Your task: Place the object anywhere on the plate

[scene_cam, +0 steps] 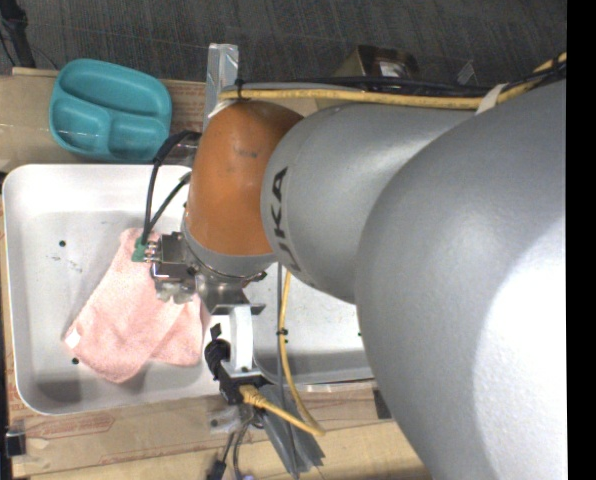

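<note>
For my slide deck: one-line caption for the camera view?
KUKA arm reaches over the left white bin holding a pink towel; teal plate sits behind.

My own arm fills the right, hiding the bin there. Just left of my wrist a pink cloth lies across the left bin's floor; bare floor beyond it is passable. A teal plate sits outside, beyond the bin's far wall.

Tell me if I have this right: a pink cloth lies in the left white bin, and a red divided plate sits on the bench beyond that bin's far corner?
Not quite: the divided plate is teal, not red. The camera view shows it on the bench beyond the far corner of the left white bin. The rest holds: the pink cloth lies in that bin.
</note>
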Available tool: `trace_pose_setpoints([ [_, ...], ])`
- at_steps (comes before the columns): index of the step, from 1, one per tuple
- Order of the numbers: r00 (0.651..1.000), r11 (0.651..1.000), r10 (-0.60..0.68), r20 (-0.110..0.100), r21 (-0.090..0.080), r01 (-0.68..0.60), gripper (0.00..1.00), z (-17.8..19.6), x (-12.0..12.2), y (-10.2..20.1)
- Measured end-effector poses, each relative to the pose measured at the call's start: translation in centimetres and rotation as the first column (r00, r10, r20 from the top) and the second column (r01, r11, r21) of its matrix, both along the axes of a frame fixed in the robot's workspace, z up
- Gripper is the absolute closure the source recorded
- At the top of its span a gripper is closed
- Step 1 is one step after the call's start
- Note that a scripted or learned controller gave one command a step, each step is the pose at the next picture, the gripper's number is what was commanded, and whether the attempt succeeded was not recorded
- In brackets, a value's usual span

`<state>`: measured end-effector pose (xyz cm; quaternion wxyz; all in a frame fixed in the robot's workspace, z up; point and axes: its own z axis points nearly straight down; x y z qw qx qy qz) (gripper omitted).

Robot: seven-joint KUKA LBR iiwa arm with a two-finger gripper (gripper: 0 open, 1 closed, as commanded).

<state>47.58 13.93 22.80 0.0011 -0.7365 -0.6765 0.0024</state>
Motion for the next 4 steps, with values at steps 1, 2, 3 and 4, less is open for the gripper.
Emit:
trace_pose_setpoints([
  [1,0.986,0.986,-0.166,-0.001,0.000,0.166,1.00,-12.6,0.0,1.3],
  [2,0.996,0.996,-0.088,0.001,0.001,0.088,1.00,-11.2,7.0,-2.6],
  [3,0.981,0.981,0.192,0.001,0.002,-0.193,1.00,-7.2,5.5,-3.5],
  [4,0.998,0.998,0.066,0.003,0.002,-0.066,1.00,-3.6,2.6,2.8],
])
